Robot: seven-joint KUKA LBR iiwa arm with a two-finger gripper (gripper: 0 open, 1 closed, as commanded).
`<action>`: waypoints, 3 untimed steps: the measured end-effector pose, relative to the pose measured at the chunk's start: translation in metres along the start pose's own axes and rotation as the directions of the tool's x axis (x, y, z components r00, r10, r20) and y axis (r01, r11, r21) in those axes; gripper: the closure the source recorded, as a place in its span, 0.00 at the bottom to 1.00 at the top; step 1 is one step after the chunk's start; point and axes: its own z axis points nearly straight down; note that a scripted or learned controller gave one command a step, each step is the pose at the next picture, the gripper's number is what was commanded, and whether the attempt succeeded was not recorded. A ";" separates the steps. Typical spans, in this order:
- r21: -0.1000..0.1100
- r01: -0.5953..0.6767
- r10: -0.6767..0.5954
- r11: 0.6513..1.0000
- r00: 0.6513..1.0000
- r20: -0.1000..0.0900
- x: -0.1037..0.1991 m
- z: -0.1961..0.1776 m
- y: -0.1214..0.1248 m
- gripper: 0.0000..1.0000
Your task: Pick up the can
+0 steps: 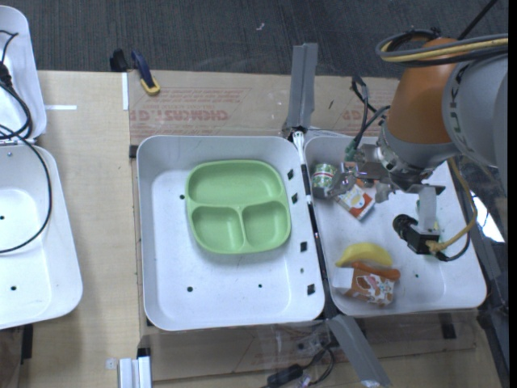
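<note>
The gripper (361, 176) hangs low in the right bin (460, 285), just beside the can (324, 178), which lies on its side by the bin's left wall — how its grip stands I cannot tell. Likely the reach-in step; next it must straddle the can. Nearby: one red-and-white packet (359, 202), one banana (365, 255), one snack bag (372, 288). The left bin (161, 289) holds one green divided plate (238, 206).

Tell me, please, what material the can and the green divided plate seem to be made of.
The can, lying in the right bin, looks like metal: its silvery end catches the light, and a greenish label wraps its side. The green plate in the left bin looks like moulded plastic with a matte finish: even colour, soft rounded dividers, no sharp reflections.
</note>
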 end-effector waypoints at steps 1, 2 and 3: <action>0.000 -0.029 0.029 1.000 1.000 0.000 0.056 0.000 0.050 0.00; -0.002 0.076 -0.076 0.997 0.997 0.001 0.021 -0.095 0.026 0.00; 0.000 0.057 -0.057 0.998 0.998 0.001 0.035 0.000 0.040 0.00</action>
